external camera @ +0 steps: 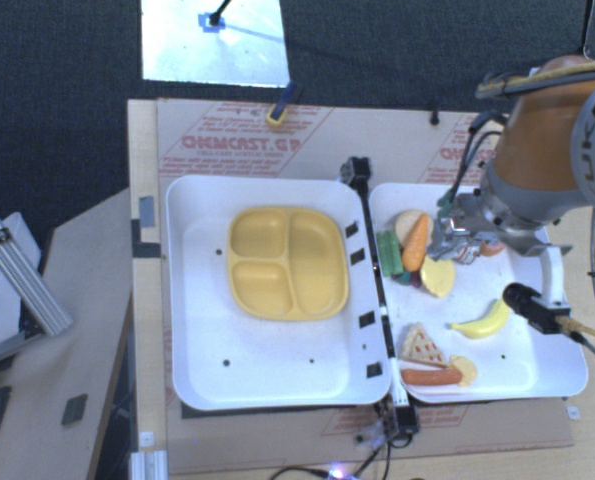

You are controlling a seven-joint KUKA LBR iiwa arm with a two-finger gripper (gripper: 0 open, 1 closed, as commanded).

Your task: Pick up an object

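**Gripper Poised Over Toy Food in the Right Bin**

While the task names no particular object, the likeliest targets are judged to be the pieces clustered at the far left of the right bin (562, 373). There, an orange carrot (415, 243) is seen lying beside a green piece (389, 251), with a pale round piece (409, 220) just behind them and a yellow wedge (439, 278) just to the near side. The gripper (455, 236) is held low over this cluster, just right of the carrot; nothing can be seen held by it, and whether it is apart or together cannot be told from this view.

Nearer in the same bin, a yellow banana (483, 320) is found by itself, and a pizza slice (422, 347) and a sausage (427, 375) are found close together at the near left corner. In the left bin (192, 368), 1 yellow divided plate (287, 263) is seen.

The pieces are judged to be light, stiff plastic toys with smooth, somewhat slippery skins. The carrot would best be taken across its narrow middle, where 2 fingers can close on opposite sides. Crowding by its neighbours is judged the main risk; the banana, lying apart, would be gripped across its thickest part with less interference.
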